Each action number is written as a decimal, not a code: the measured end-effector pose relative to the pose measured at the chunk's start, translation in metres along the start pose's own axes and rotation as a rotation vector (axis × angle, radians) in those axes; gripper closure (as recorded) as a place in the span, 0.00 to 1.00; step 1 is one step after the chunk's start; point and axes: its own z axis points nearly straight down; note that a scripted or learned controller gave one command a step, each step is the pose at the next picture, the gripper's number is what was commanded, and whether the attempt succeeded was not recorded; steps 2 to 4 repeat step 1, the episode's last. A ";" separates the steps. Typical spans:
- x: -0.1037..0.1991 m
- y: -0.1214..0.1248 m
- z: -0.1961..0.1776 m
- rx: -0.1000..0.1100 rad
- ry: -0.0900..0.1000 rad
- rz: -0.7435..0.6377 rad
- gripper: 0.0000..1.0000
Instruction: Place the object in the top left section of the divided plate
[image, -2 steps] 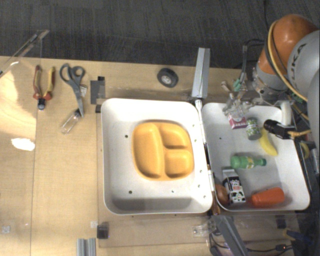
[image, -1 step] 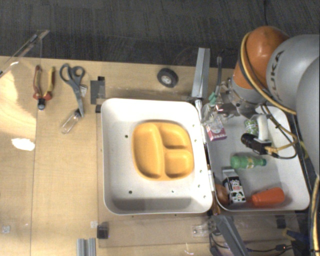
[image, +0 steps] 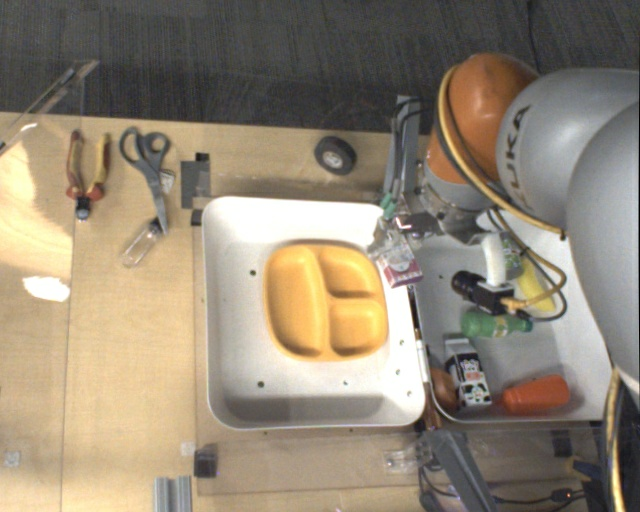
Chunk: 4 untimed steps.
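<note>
While dangling a small red-and-white packet (image: 398, 266) clenched in the pincer (image: 396, 243) over the left bin's (image: 232, 300) right rim, just beside the yellow divided plate (image: 326, 300), seems mid-carry; next calls for travelling left over the plate's top left section, then lowering and releasing.

I see the gripper (image: 398, 232) over the shared edge of the two bins, with a small packet (image: 399, 264) just below it at the plate's right side; whether the fingers grip it I cannot tell. The divided plate (image: 327, 300) lies left of and below the gripper, in the left bin (image: 235, 300). To the gripper's right, in the right bin (image: 575, 345), lie a bottle (image: 496, 324) and, nearer the front, a small carton (image: 466, 372) and a block (image: 536, 395). Far left of the gripper, on the bench (image: 100, 350), rest scissors (image: 150, 175) and pliers (image: 86, 172); a tape roll (image: 335, 154) sits up-left.
</note>
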 end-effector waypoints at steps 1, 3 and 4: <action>0.000 0.000 0.000 0.000 0.000 0.000 0.00; 0.000 0.000 0.000 0.000 0.000 0.000 0.00; 0.000 0.000 0.000 0.000 0.000 0.000 0.00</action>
